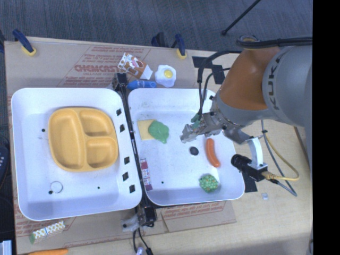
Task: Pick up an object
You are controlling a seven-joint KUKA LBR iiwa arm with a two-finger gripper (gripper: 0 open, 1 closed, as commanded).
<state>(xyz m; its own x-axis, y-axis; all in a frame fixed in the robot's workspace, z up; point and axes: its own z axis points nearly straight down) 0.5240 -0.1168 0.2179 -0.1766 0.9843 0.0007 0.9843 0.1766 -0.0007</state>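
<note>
In the right bin point(175, 187), my gripper point(187, 134) hangs low over the middle, pointing left. A green leaf point(159, 131) lying on a yellow slice point(144, 129) sits just to its left. An orange-red sausage point(212, 152) lies just right of and below the gripper, beside a small dark piece point(194, 151). A green pea cluster point(209, 183) rests near the bin's front right corner. I see nothing held by the gripper.
The left bin point(26, 195) holds a yellow compartment tray point(83, 138) and a small clear ring point(56, 186). Behind the bins lie a fried-egg toy point(166, 75), a snack packet point(131, 64) and a blue piece point(141, 84). Cables trail at the right.
</note>
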